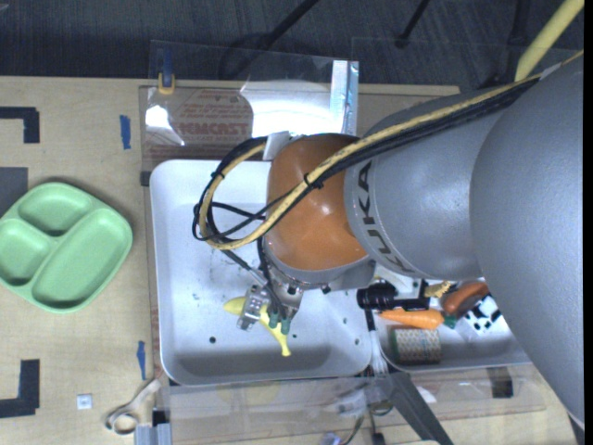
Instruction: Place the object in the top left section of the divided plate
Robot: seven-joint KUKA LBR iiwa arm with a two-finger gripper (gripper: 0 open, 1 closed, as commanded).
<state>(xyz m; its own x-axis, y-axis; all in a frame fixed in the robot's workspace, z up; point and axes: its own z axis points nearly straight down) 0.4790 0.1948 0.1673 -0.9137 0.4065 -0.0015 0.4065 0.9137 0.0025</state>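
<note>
Over the left white bin (176, 248) at frame centre, we judge the pick underway: our gripper (269, 311) reaches a yellow object (278, 334), grip unclear; next, the green divided plate (63, 245).

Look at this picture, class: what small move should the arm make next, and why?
Probably a short lift straight up, to test the grasp. The gripper is low in the left bin, right at the yellow object, though whether that sits between its fingers is unclear. The green divided plate waits outside the bin, to the left, so any carry must first clear the bin's wall.
</note>
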